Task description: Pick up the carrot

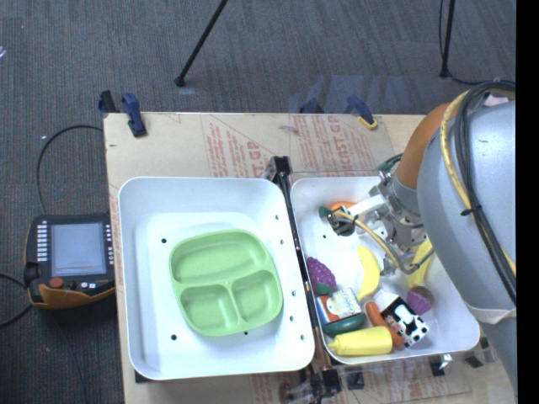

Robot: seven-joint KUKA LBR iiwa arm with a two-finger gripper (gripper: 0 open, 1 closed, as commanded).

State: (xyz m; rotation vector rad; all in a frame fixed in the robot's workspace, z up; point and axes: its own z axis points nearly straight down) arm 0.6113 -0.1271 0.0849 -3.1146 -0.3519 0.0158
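Observation:
A small orange piece (341, 206), which looks like the carrot, lies near the back left of the right bin (467, 331). It is partly hidden by the robot's hardware. My gripper (376, 219) hangs low over the back half of that bin, right beside the orange piece on its right. Nothing can be made out between the gripper and the orange piece. The grey arm with its orange band (418, 154) comes in from the right and covers the bin's far right side.
The right bin also holds purple grapes (320, 272), a banana (368, 272), a small red-and-white box (340, 303), a yellow cylinder (366, 341), a black-and-white block (406, 322) and a purple onion (418, 298). A green divided plate (226, 282) sits in the left bin (139, 217).

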